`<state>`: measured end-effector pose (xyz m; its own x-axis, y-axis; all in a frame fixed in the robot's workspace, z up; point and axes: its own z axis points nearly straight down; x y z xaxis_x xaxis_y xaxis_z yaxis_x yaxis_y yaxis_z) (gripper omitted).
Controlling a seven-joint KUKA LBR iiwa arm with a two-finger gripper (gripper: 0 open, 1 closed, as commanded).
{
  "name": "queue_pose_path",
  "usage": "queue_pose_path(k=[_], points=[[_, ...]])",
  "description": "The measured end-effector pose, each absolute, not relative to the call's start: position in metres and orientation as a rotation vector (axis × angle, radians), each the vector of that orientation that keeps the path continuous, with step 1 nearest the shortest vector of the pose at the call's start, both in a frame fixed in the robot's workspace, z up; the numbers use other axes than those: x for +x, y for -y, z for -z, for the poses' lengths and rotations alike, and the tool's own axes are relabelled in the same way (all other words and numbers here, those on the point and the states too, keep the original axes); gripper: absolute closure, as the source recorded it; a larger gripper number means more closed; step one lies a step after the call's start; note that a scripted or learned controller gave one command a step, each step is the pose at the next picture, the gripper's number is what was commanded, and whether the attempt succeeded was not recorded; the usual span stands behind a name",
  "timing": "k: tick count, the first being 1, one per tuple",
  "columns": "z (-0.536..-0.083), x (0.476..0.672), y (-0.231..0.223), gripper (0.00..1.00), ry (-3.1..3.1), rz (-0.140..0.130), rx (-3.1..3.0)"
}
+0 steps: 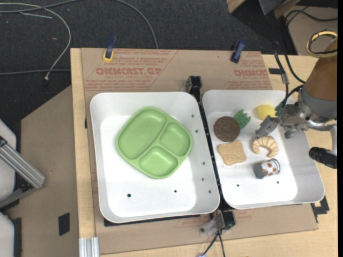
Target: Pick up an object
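1. Closest to me, at the front of the right bin, a small grey can with a red and white label lies on its side.
2. Just behind it, a tan toast-shaped cracker lies flat beside the bin's left wall, and a croissant curls to its right.
3. The gripper hangs just above the croissant's far edge; its fingers look spread apart, with nothing between them.
4. The arm comes in from the right, its orange band above the grey wrist.
5. Farther back sits a brown round cookie, with a green leafy piece touching its right side, and a yellow lemon near the far wall.
6. In the left bin, a green divided plate lies tilted on the diagonal, three compartments facing up.
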<state>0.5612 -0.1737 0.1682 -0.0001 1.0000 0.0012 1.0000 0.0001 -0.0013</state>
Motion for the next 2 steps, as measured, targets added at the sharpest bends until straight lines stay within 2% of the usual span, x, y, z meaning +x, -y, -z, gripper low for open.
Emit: queue_pose_path(k=[1,2], points=[[-0.121,0.557,0.181,0.00,2.216,-0.004,-2.218],[-0.135,0.559,0.181,1.00,2.221,0.002,-2.222]])
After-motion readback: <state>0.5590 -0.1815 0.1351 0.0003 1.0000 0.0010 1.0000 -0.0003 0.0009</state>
